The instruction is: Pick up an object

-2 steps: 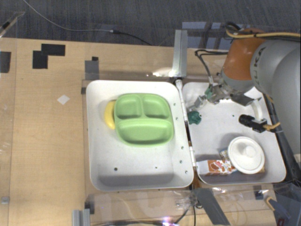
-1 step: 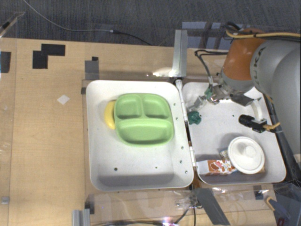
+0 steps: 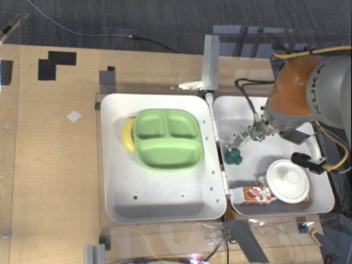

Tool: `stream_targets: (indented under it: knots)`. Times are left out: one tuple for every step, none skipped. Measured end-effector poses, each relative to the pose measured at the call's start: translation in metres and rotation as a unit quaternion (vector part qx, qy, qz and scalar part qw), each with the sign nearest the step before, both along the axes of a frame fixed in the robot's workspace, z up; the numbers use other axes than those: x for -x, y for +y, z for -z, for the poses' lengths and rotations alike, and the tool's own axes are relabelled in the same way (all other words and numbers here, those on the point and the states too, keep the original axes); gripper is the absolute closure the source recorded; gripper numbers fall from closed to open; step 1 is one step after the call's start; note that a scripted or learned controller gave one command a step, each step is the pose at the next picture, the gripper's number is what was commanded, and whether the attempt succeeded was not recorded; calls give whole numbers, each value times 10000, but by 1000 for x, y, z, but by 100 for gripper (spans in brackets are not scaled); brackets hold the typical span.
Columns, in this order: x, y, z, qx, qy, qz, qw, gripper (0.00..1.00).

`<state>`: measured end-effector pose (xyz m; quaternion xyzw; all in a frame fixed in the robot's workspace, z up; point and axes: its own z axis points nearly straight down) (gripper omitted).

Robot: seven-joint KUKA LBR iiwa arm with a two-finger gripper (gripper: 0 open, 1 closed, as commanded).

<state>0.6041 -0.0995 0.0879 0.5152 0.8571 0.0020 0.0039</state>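
Two shallow white bins sit side by side on the wooden bench: the left bin [image 3: 118,202] fills the centre of the frame, and the right bin [image 3: 231,111] lies at centre right. In the left bin we see a green divided tray [image 3: 166,139] with three compartments, resting in the upper half; a yellow object [image 3: 127,135] shows just at its left edge, partly hidden beneath it. In the right bin we find a small dark-green object [image 3: 234,157] near the bin's left wall, a white round lidded dish [image 3: 287,181] toward the lower right, and a flat orange-and-white packet [image 3: 258,194] touching the dish on its left side, along the bin's lower wall. The arm enters from the upper right of the frame, its orange band [image 3: 294,89] above the wrist. The gripper [image 3: 240,140] hangs over the upper middle of the right bin, pointing down and to the left, just above and to the right of the dark-green object. We cannot tell whether the hand is spread or pressed together; we see no object between its tips
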Motion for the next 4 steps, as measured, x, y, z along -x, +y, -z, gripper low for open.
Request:
stream_targets:
  knots:
    - [105,-7,-1,10,-16,-408,9992,0]
    - [104,-7,-1,12,-19,-412,9991,0]
    - [102,-54,-1,-1,-46,85,10000,0]
    - [86,-30,-90,17,4,-1830,9831,0]
